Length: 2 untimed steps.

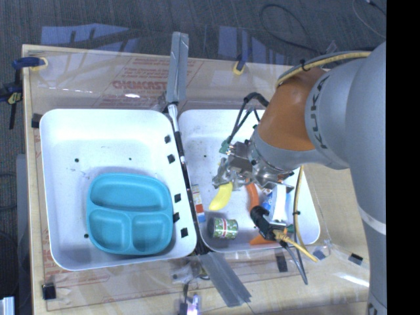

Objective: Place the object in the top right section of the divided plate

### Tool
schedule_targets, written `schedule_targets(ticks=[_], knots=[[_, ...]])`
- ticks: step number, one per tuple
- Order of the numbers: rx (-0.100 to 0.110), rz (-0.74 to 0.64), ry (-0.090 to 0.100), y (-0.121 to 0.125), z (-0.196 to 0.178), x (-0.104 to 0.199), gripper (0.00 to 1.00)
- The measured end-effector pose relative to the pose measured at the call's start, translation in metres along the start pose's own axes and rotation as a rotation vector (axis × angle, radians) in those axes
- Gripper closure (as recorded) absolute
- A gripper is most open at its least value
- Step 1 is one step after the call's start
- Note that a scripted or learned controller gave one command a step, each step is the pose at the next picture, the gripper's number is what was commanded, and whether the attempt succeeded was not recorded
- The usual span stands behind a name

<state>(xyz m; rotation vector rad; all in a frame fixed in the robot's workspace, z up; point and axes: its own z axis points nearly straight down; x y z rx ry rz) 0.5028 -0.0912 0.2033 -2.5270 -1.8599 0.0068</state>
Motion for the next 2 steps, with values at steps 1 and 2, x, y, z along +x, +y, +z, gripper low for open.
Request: schedule_targets(ticks=[1,2], knots=[[-0.003,-0.196,-0.001,0.017,0.012,0.091,1.00],[-0.004,-0.312,-0.001,-0.012,0.012,0.186,1.00]])
